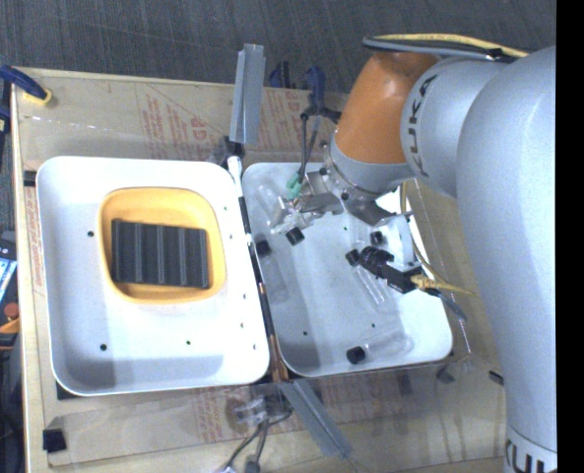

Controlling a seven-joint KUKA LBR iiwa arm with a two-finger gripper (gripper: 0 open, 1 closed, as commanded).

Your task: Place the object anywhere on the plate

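Note:
A yellow plate with rounded corners lies in the left bin, and a dark grey ribbed block rests on it. My gripper hangs low over the far left part of the right bin, close to the wall between the bins. A small green piece shows at its tip. Just below the tip lies a small black piece. Nothing can be made out between the fingers from this angle.
Two more small black pieces lie in the right bin, one by the left wall and one near the front edge. A clear, glassy object lies at the front right. The arm covers that bin's right side.

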